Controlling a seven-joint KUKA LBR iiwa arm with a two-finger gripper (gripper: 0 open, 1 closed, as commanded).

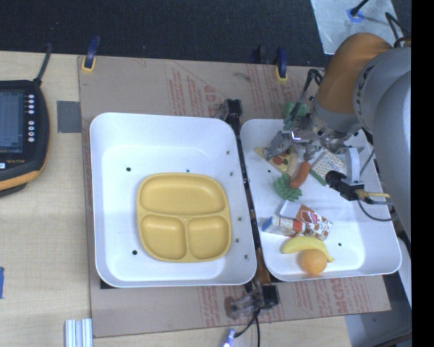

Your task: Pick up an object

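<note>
The gripper (pixel 293 144) hangs low at the right bin's (pixel 376 255) eleven o'clock corner, above the toy carrot (pixel 299 173); its opening cannot be made out.

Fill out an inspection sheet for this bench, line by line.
Surface: brown board on a wooden bench, bearing two white bins side by side.
Job's things: right bin holds an orange, a banana, a red-and-white packet, a tube, a green piece and other small items.
Clutter: yellow divided tray in the left bin.
Grippers: hand low over the right bin's far pile; finger state unclear.
Cables: wires near the bins' front joint.
Surroundings: control tablet at left; blue clamps on the board's far edge.
</note>
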